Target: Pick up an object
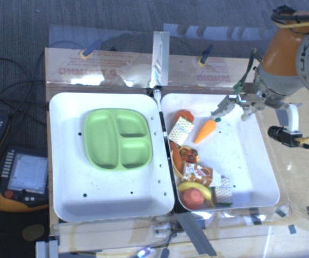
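Over the right bin's far right corner, the gripper hangs from the grey arm, whose orange band shows just above the wrist. Its two fingers are spread apart, one pointing down and left toward the bin floor, the other shorter and nearer the wrist, and nothing sits between them. The lower fingertip ends just beside the green top of an orange carrot, which lies tilted on the white floor with its pointed end aimed toward the bin's middle; whether tip and carrot touch I cannot tell from where I stand.

Left of the carrot, against the divider between the bins, a small packet with a yellow diamond pattern rests partly on a reddish-orange item. Below those a pile runs along the same wall: an orange piece with dark printed marks, a red and white wrapper, then a yellow banana curled round a red apple-like fruit at the near corner, with a small patterned packet just beside them.

Across the divider, the left bin holds a green tray with three compartments, lying flat near its centre. Both bins sit on a cardboard-covered bench, and a handheld controller with a screen lies on the floor at far left.
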Robot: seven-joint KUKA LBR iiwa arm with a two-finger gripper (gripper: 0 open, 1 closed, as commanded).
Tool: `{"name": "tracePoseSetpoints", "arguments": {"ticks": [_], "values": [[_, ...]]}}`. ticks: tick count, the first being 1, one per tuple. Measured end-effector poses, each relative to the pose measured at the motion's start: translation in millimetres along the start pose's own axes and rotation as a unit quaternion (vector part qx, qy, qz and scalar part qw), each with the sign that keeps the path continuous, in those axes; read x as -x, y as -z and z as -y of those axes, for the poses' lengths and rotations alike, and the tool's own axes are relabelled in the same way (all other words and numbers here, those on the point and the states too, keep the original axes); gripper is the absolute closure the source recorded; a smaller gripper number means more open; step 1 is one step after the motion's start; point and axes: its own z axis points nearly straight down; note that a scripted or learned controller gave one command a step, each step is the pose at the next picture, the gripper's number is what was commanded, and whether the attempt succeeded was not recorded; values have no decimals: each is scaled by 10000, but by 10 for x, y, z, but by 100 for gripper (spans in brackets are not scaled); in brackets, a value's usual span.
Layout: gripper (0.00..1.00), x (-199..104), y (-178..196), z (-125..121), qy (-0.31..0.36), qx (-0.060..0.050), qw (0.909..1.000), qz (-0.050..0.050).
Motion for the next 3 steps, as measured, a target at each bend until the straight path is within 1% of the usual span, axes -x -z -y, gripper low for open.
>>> {"name": "tracePoseSetpoints", "arguments": {"ticks": [1, 2, 3], "values": [[0, -27, -1218, 14, 587, 10, 9983, 7], [100, -34, -1142, 17, 589, -2, 9983, -6], [100, -630, -41, 304, 2201, 7, 9755, 7]]}}
